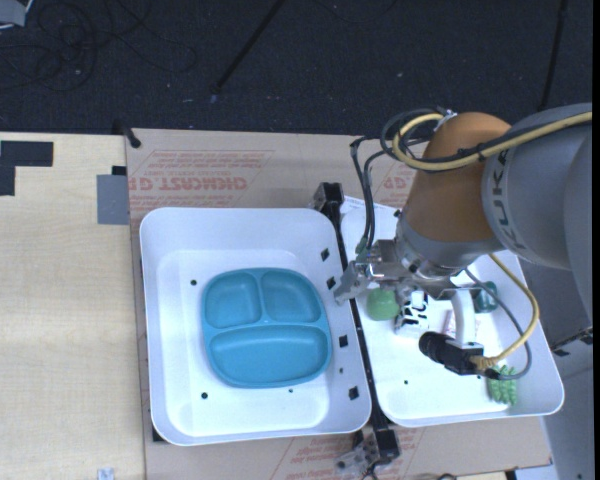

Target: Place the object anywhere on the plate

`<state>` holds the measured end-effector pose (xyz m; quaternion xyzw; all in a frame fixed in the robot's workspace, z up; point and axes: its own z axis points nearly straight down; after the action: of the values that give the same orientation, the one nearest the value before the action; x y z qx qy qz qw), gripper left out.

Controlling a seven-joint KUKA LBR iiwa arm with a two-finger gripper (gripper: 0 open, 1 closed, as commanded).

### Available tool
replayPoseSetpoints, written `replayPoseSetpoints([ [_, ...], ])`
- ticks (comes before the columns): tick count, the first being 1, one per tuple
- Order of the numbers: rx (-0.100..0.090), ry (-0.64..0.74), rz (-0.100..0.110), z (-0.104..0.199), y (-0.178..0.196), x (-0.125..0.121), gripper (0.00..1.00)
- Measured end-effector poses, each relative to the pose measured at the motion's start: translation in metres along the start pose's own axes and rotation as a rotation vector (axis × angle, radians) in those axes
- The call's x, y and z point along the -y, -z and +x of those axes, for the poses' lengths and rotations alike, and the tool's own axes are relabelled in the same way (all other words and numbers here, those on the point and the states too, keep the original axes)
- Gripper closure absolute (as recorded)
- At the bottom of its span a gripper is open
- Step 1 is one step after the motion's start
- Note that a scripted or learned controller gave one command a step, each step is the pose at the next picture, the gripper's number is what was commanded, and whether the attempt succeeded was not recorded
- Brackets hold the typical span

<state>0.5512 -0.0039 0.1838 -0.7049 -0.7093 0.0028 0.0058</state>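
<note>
Two shallow white bins side by side on the bench: left bin, right bin. One grey arm with orange band reaching in from the right, wrist low over the right bin. One blue plate in the left bin, rounded rectangle, three compartments: two small at the far side, one large at the near side. Nothing resting on it. One gripper hanging at the right bin's left edge, just beside the divider. One small green object directly beneath it, pale green, blocky, partly covered by the gripper body. Cannot tell whether gripped or merely lying under the gripper.
</note>
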Motion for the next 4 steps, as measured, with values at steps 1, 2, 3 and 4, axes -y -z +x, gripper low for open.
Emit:
replayPoseSetpoints([
  [1,0.003,-0.01,-0.005,-0.006,0.013,-0.003,1.0],
  [2,0.002,0.0,-0.006,0.079,0.002,0.012,1.0],
  [3,-0.001,0.007,-0.016,0.191,0.086,0.031,1.0],
  [4,0.005,-0.003,-0.008,0.184,0.081,0.031,0.0],
])
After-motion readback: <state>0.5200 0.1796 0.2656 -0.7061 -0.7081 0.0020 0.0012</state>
